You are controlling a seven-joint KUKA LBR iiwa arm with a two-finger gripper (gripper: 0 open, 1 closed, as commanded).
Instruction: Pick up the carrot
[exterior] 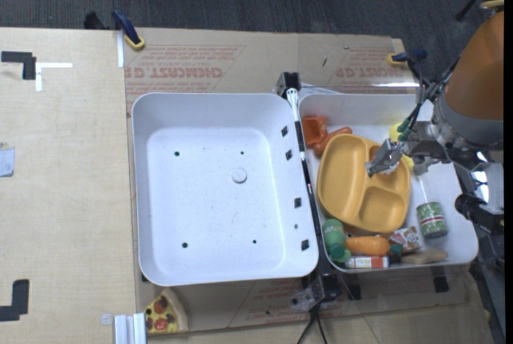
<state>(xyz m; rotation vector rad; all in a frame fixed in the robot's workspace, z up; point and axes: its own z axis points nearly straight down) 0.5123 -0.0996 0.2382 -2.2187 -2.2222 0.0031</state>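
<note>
While the carrot [367,244] lies untouched in the right bin [458,258], my tool [383,162] hovers over the yellow divided plate [362,194], its grip state unclear to me.

Shallow white plastic bins [212,262]: two
Yellow divided plastic plate [361,186]: one
Orange carrot [369,245]: one
Green-labelled can [431,219]: one
Toy pizza slice [163,314]: one
Clamps [128,30]: two

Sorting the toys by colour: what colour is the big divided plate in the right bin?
Yellow-orange, plain, no pattern. The divided plastic plate shows clearly in the camera view.
</note>
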